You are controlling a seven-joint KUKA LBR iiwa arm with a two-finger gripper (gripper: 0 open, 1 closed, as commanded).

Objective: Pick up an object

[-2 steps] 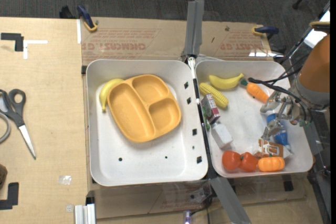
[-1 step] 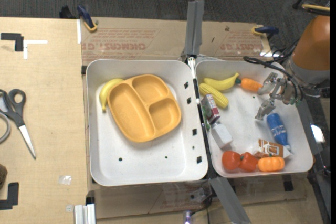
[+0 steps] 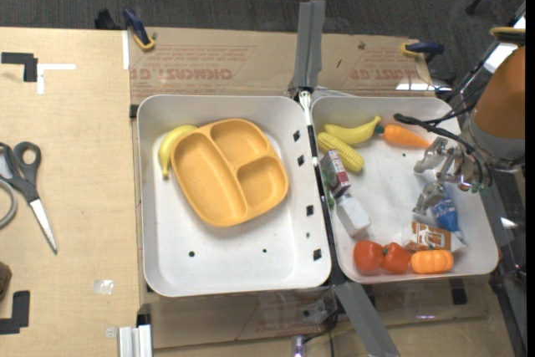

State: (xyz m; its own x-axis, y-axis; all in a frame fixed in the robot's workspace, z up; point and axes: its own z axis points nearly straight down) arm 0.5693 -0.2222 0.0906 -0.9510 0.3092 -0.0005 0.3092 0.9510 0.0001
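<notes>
Two white bins [image 3: 159,205] share the bench — over the right one, the pincer [image 3: 436,180] blurs, its spread unreadable.

In the right white bin [image 3: 483,263] lie most of the pickable things. A yellow plastic banana [image 3: 354,131] curves along the far side, with a yellow toy corn cob [image 3: 341,152] just beside it and an orange plastic carrot [image 3: 407,137] to its right. A small dark carton [image 3: 336,174] and a white block [image 3: 353,214] rest near the left wall. Along the near edge sit a red plastic tomato [image 3: 381,257] touching an orange toy pumpkin [image 3: 431,261], with a brown printed packet [image 3: 430,236] and a blue wrapped item [image 3: 446,215] behind them

The left white bin [image 3: 226,272] holds a yellow divided plastic plate [image 3: 230,170], lying flat, and a second yellow banana [image 3: 170,146] touching its left rim
</notes>
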